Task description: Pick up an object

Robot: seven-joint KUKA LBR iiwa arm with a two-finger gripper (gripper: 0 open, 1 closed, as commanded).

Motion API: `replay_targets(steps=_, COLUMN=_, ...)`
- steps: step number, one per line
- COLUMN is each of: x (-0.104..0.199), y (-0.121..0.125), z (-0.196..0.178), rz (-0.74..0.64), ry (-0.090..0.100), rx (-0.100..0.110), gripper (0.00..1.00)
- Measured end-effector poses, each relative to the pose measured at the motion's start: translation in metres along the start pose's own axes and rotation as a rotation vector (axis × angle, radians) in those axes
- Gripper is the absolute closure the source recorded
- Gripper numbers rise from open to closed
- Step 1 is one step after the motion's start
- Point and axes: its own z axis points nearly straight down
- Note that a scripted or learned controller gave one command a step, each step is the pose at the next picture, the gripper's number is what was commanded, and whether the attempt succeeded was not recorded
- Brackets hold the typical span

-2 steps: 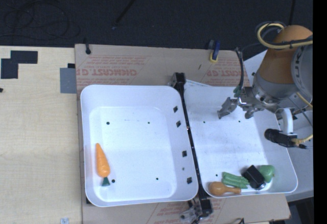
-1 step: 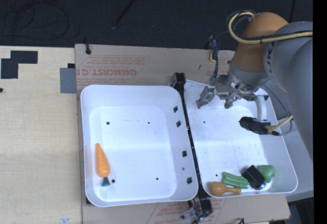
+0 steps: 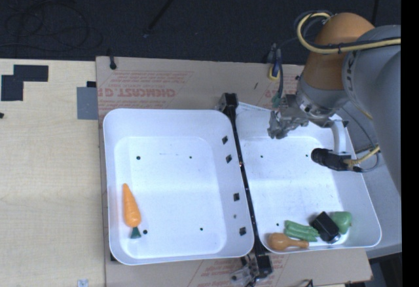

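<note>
Near edge, right bin: a tan pear-shaped toy (image 3: 286, 242) lies at the front wall, its stem end pointing right.
Beside it: a green pea-pod-like piece (image 3: 300, 230) lies just behind the tan toy, touching or nearly touching a black block (image 3: 325, 226).
Green lump: a rounded green object (image 3: 341, 219) sits just right of the black block, close to the bin's front right corner.
Right bin (image 3: 288, 168): white and shallow, with all four of these things clustered in its front right part.
Left bin (image 3: 170, 174): white, side by side with the right one.
Carrot: an orange toy carrot (image 3: 131, 207) lies near the left bin's left wall, green top toward the front.
Gripper (image 3: 283, 123): hangs over the back edge of the right bin, well apart from every object; nothing shows between its parts, and whether it is spread or closed cannot be told.
Arm: grey with an orange band (image 3: 334, 50), reaching in from the right.
Bench: cardboard sheet (image 3: 163, 86) under both bins.
</note>
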Motion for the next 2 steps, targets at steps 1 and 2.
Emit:
replay_targets(steps=1, x=0.054, y=0.001, z=-0.126, rz=-0.003, ry=0.001, rx=-0.013, gripper=1.00)
replay_targets(steps=2, x=0.041, y=-0.041, z=-0.171, rz=0.006, ry=0.000, rx=-0.003, gripper=1.00)
